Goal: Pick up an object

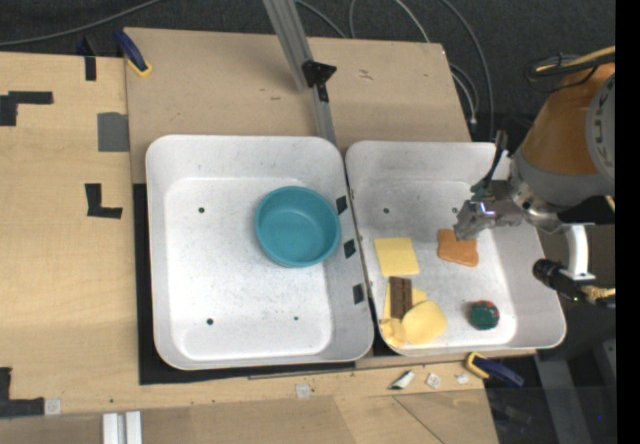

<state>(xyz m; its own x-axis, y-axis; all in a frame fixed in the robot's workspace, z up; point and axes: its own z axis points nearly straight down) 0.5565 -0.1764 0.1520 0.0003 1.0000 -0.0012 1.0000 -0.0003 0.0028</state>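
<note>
The hand (pixel 470 229) touches the orange piece (pixel 459 251); its grip I cannot tell. Yellow square (pixel 396 256) lies near.

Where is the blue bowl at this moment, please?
The blue bowl sits in the left bin, toward its right side, close to the wall shared with the right bin. Nothing touches it.

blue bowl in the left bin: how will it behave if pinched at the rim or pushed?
The blue bowl sits upright, round and open-topped, so a rim pinch looks feasible. It appears thin-walled and rigid, likely light. Pushed, it would probably slide on the smooth left bin floor rather than tip, given its broad, low shape.
</note>
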